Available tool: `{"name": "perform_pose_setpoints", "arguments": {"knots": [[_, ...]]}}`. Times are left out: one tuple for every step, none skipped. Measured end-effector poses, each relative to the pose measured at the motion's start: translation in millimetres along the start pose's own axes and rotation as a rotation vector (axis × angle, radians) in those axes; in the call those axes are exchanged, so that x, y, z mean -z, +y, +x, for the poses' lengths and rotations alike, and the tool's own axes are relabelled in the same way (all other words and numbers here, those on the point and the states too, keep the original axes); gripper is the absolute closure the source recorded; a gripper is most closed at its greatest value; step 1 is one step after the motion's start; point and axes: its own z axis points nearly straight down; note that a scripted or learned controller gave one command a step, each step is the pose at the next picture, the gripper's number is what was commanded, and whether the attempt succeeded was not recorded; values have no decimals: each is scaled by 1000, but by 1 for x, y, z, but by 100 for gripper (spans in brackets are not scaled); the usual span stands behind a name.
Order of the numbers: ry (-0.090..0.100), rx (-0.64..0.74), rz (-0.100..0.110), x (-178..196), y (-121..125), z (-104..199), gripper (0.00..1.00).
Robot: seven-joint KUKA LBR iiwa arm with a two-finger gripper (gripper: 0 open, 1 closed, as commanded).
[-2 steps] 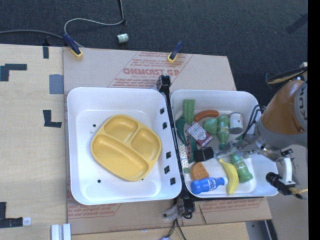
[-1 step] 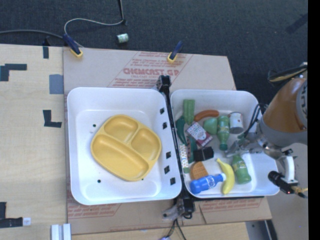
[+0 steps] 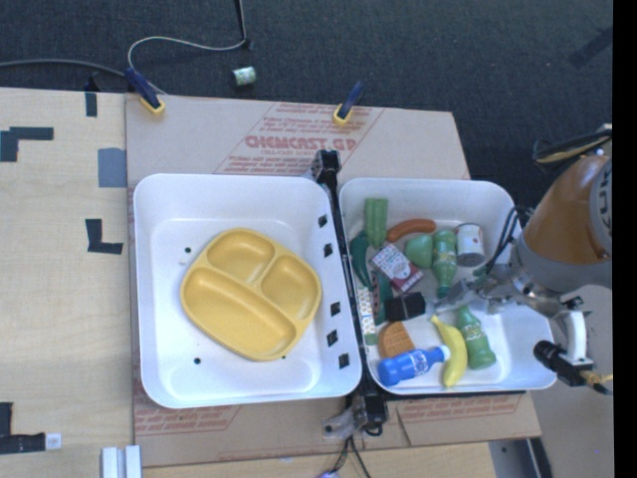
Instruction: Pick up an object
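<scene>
Two white bins sit side by side on a cardboard-covered bench: the left bin (image 3: 159,297) holds a yellow divided plate (image 3: 251,292), the right bin (image 3: 498,197) a jumble of toy groceries, among them a banana (image 3: 453,352), a blue bottle (image 3: 410,365), a green bottle (image 3: 478,339), a small can (image 3: 469,241) and a sausage (image 3: 410,229). The arm's orange-banded wrist (image 3: 567,222) leans over the right bin's far edge, its gripper (image 3: 476,289) low among the items near the green bottle; whether it grips anything cannot be told

Just 1 fixed camera here, mounted above the bench (image 3: 60,267) and looking down at a slant, far enough back to catch both bins, left bin (image 3: 149,297) and right bin (image 3: 498,197).
</scene>
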Motion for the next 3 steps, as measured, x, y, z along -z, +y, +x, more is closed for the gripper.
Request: {"name": "perform_pose_setpoints", "arguments": {"knots": [[0,0,2,-10,-27,15,0],[0,-1,1,0,-26,15,100],[3,1,6,104,-27,75,100]]}}
